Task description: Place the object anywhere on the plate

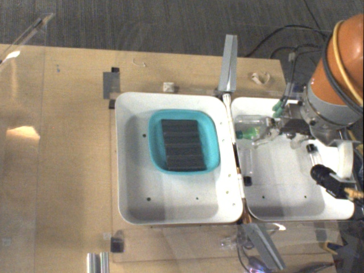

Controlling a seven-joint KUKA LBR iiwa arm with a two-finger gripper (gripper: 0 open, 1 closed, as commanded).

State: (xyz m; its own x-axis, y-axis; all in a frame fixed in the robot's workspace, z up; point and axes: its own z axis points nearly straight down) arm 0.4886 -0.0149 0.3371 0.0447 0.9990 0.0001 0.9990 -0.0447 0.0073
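Over right white bin: claw, grip state unreadable, beside small green-tipped clear object; teal square plate in left bin; risk, a missed grasp near wall.

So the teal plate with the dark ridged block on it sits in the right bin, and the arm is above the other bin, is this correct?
Not quite. The camera view shows the plate, with the block on it, in the left bin, not the right one. The arm is above the other bin, the right bin.
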